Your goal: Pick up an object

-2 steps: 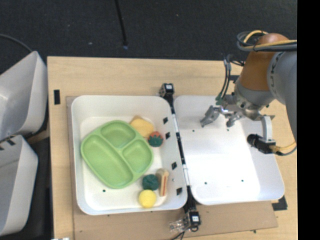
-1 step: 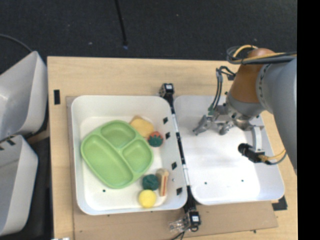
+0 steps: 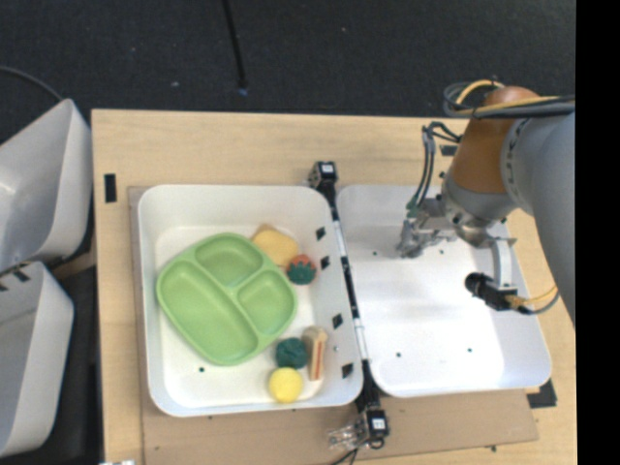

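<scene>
Camera view has the arm hanging over the right bin, its gripper low near that bin's floor, well apart from every object; whether it is open, I cannot tell. To do well, it should cross to the left bin and descend on a free-standing piece. There lie a green divided plate, a yellow block, a hot dog, a yellow ball and two small green pieces.

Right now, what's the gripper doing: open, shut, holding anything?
Gripper: low over the right bin, with no object seen between its fingers; open or shut cannot be told from this view.
</scene>
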`<action>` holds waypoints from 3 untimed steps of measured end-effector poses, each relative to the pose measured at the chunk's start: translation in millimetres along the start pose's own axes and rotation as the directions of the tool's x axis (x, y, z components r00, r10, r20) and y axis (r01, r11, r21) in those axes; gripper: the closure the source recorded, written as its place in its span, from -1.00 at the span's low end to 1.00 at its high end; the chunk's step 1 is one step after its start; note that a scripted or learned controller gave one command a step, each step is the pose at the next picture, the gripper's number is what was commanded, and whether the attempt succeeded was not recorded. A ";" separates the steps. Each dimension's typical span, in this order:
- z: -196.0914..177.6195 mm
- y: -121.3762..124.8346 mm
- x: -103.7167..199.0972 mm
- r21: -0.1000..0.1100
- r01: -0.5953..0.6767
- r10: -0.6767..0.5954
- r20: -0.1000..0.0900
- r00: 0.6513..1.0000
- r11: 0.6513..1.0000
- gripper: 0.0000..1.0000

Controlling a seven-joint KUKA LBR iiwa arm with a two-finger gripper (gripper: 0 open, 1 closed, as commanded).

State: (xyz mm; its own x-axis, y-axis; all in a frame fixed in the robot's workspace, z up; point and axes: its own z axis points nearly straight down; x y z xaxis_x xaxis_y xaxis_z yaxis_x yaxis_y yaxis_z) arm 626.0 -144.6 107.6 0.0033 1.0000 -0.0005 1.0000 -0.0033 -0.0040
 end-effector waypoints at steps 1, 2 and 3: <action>-41.8 3.1 2.6 -0.006 0.007 -0.007 0.000 1.000 1.000 1.00; -99.9 6.8 -6.1 -0.007 0.007 -0.007 0.001 1.000 1.000 1.00; -160.3 11.8 -1.2 -0.009 0.007 -0.007 0.002 1.000 1.000 1.00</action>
State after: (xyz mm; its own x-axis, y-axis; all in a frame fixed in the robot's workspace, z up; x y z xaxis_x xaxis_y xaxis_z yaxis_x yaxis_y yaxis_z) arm 638.5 -145.8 267.8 -0.0040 1.0000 -0.0021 1.0000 0.0040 0.0048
